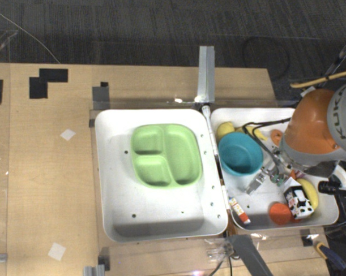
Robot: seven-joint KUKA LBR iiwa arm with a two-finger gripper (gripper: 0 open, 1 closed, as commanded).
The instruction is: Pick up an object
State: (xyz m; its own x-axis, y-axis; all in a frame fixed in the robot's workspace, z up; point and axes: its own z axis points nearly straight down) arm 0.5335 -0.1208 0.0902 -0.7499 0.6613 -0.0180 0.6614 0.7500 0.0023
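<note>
The arm's jaws (264, 179) hung low in the right bin (329, 218), just beside the teal bowl (240, 153); whether they were wide or narrow could not be told; a green divided plate (165, 155) lay in the left bin (116, 221); white letters on the arm (323, 129) were cut off, unreadable.

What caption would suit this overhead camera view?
Robot arm reaching into the right bin beside a blue bowl; green divided tray in the left bin.
</note>
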